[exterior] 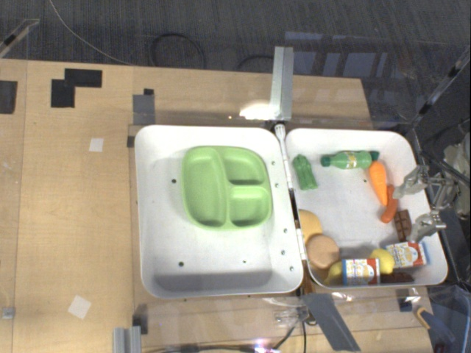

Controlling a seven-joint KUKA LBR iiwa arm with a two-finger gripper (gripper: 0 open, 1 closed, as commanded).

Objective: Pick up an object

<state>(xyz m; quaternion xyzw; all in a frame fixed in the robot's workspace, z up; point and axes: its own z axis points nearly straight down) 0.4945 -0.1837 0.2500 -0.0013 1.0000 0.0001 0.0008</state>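
Smooth plastic bins on a matt wooden bench

The bench (66, 219) looks like pale wood with a matt finish. Both white bins, left (158, 271) and right (401, 142), look like smooth plastic with a soft shine. The green divided tray (224, 186) is smooth plastic, slightly glossy. The green bottle (349, 159) looks glossy, the carrot (380, 188) smooth and matt. The far post (282, 83) and the gripper (427, 201) look like grey metal.

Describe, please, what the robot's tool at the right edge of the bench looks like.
The tool is a pale, silvery metal piece with two slim fingers, glinting against the darker shadow beside the right bin. Its detail is small and blurred, so no markings or cables on it can be made out.
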